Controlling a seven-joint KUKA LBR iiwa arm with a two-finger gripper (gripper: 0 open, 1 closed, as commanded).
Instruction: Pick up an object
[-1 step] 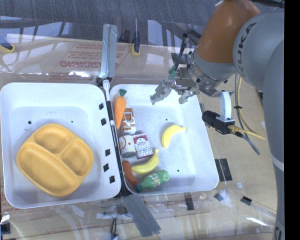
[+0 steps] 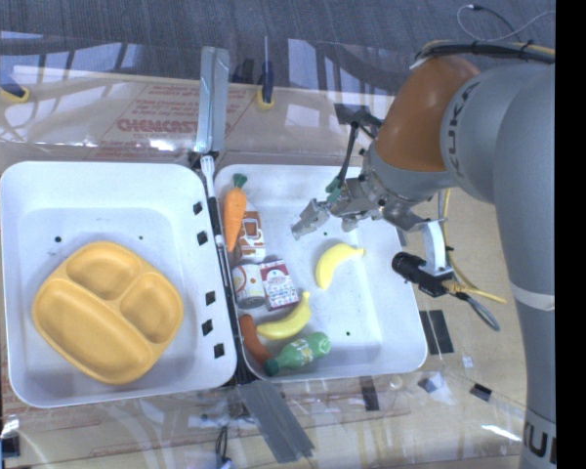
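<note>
From the overhead camera I've got the claw hovering in the right bin, fingers slightly parted, nothing between them. The small banana piece lies just beside it at about five o'clock, on the bin floor. It's yellow, curved, stubby, long axis running from seven towards one o'clock.

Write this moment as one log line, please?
arm: over right bin | gripper: above a banana, nothing seen held | left bin: yellow tray | pick: not yet done
</note>
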